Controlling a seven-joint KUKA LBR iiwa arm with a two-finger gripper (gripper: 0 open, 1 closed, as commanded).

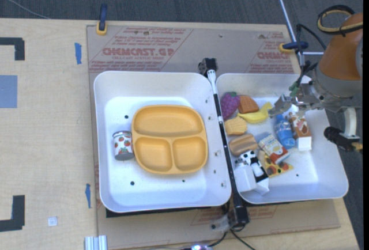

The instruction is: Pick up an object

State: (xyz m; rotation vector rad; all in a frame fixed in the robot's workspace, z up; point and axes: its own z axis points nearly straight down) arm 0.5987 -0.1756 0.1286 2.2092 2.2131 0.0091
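My jaws point(286, 103) hang over the upper part of the right bin point(323, 185), just above the blue bottle point(283, 132) and beside the banana point(258, 114); whether they are open or closed I cannot tell, and I see nothing between them. The pile below me holds purple grapes point(229, 103), an orange piece point(248, 104), 2 bread-like pieces point(238, 133) and a small black-and-white cow point(249, 158). In the left bin point(109, 145) sits a yellow 3-compartment plate point(169, 139) with a small printed can point(123, 145) touching its left edge. Both bins rest on the counter point(40, 128)
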